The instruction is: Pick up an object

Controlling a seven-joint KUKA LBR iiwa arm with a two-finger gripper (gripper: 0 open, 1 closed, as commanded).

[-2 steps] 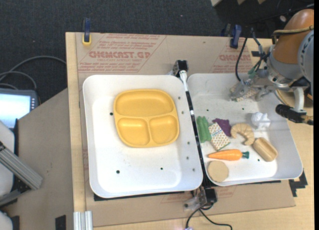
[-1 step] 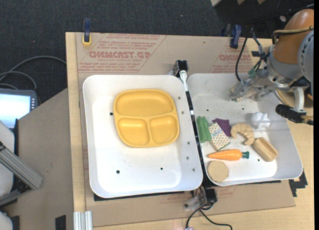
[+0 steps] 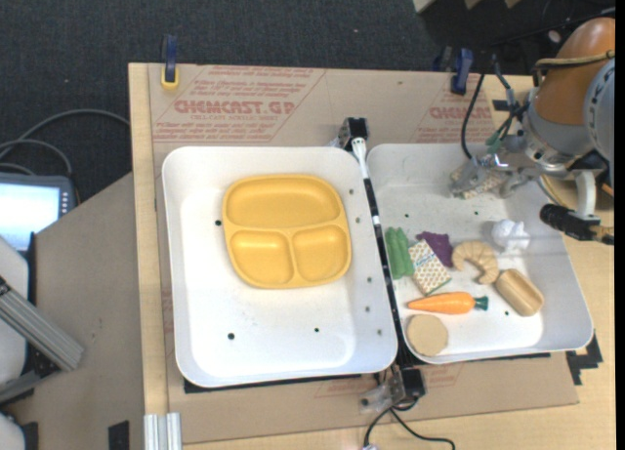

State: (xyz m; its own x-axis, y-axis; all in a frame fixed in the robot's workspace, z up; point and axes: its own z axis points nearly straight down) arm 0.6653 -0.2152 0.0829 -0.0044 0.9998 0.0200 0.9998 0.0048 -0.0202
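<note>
We've got bright, even overhead light here, both white bins (image 3: 195, 341) close to washed out. Shadows are soft and short beside the yellow tray (image 3: 285, 228). The gripper (image 3: 476, 180) looks smeared and blurry; the small toys stay fairly sharp.

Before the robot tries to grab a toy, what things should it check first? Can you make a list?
1. Toys to pick lie in the right bin, such as the carrot and the croissant: ok.
2. Gripper is over the right bin: ok.
3. Gripper is above a toy: not ok, it hangs at the bin's far end, away from the pile.
4. Fingers open and ready: cannot tell.
5. Toys have room around them: not ok, several lie bunched close together.
6. Yellow plate sits out of the way in the left bin: ok.
</note>
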